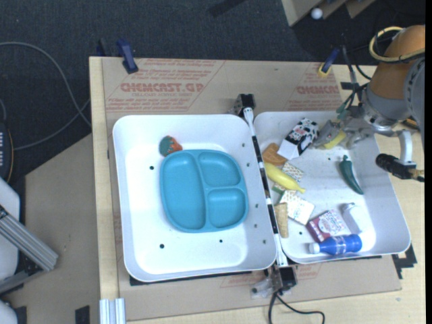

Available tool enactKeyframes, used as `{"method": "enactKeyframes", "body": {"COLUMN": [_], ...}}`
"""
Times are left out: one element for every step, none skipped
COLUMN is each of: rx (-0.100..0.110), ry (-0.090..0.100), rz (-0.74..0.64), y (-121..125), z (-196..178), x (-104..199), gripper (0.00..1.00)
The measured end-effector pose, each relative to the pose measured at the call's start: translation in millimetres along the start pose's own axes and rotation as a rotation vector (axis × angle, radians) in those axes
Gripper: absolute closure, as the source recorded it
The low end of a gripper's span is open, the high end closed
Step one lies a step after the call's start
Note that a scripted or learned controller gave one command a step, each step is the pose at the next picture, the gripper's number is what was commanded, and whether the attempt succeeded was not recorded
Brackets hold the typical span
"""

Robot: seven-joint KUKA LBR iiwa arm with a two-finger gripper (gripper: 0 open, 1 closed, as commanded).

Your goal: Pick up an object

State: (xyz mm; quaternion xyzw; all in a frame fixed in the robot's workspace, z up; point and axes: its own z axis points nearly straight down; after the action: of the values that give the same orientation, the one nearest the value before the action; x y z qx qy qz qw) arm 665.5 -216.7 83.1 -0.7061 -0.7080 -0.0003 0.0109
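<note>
My gripper (341, 131) hangs over the far part of the right bin (388, 201), coming in from the right. A small yellow object (334, 141) lies right at its tip; whether it is held is unclear. Just left of it sits a black-and-white toy (302, 134). A green pepper (351, 175) lies below the gripper. Along the bin's left side are a brown piece (273, 155) and a yellow banana (283, 177). Toward the front lie patterned white packets (297, 208), a maroon packet (327, 225) and a blue bottle (339, 246).
The left bin (135, 201) holds a blue divided plate (202, 189) and a small green-and-orange object (170, 144) at its far left corner. A black divider clamp (245, 103) sits between the bins. Blue clips (125, 55) hold the cardboard base.
</note>
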Motion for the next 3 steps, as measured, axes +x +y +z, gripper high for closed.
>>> {"method": "enactKeyframes", "body": {"rx": [0.0, 0.001, -0.004], "ry": [-0.001, -0.012, -0.014], "rz": [-0.002, 0.001, 0.002], "y": [0.3, -1.8, -1.4], "z": [-0.1, -9.7, -32.5], "x": [0.2, -5.6, 42.3], "gripper": [0.0, 1.0, 1.0]}}
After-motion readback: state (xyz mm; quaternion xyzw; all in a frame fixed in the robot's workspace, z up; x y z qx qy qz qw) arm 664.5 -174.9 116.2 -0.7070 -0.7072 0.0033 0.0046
